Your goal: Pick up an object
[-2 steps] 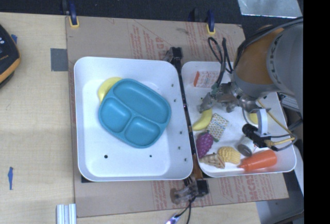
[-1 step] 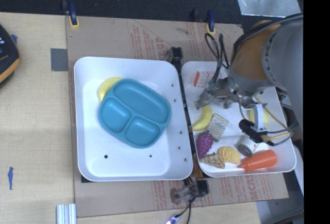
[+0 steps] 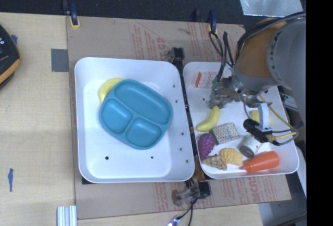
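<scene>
Over the right bin (image 3: 200,71), the end effector (image 3: 221,96) hangs just above the banana (image 3: 208,119) near the bin's left wall; I cannot tell its state. A blue plate (image 3: 136,113) fills the left bin (image 3: 88,115).

The grey arm (image 3: 283,58), orange-banded, reaches in from the right, its gripper (image 3: 222,96) pointed down and lowered

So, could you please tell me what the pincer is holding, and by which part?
It cannot be told: the pincer sits low in the right bin just above the banana.
</scene>
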